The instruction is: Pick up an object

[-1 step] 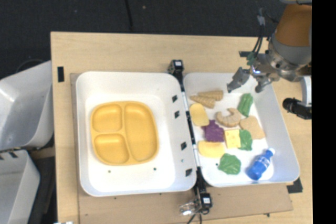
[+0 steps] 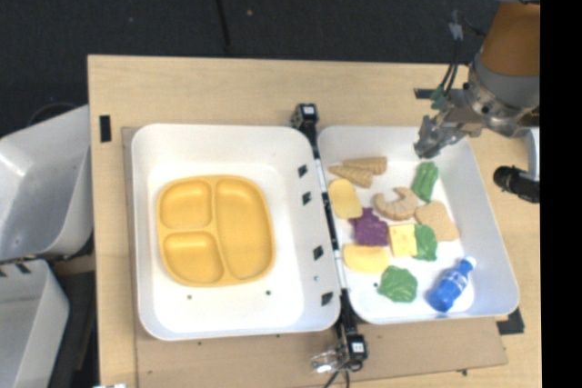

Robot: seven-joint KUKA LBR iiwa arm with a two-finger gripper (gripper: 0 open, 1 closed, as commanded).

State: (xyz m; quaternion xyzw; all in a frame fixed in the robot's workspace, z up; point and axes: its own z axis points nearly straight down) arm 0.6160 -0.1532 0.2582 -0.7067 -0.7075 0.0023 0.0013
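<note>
The gripper (image 2: 427, 146) hangs over the right bin (image 2: 496, 223), just above the green toy vegetable (image 2: 424, 181), and whether it touches or holds anything cannot be told.

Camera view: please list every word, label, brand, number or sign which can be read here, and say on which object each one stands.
No text can be read in this view.
Blue bottle: its label area is too small and blurred to show any letters.
Yellow divided plate: plain, no marking visible.
Toy food pieces in the right bin: no print visible.
Black clips at the joint between the bins: too small to tell whether they carry a sign.
</note>
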